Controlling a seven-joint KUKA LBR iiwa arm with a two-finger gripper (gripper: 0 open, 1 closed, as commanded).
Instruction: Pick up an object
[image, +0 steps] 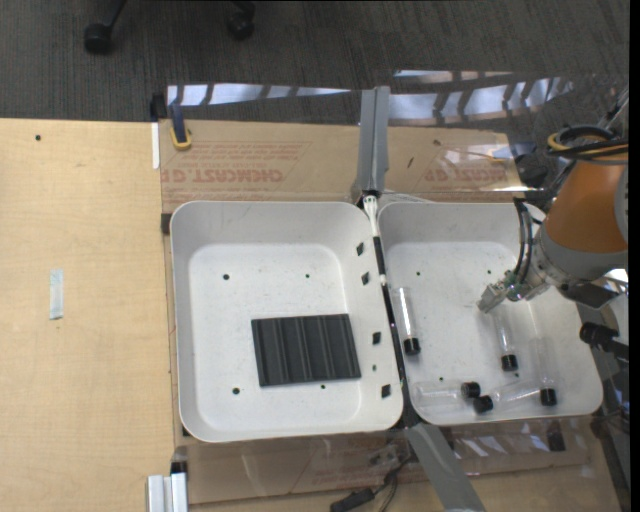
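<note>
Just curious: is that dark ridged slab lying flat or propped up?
Flat. The dark ridged slab lies on the left bin's floor, its whole top face showing.

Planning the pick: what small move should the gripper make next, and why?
Probably lower straight down: the gripper sits in the right bin just above a clear tube with a black cap, with no tube seen between its fingers.

Black ribbed slab (305, 349) flat in left bin, 4 clear black-capped tubes (406, 321) lying in right bin
</note>
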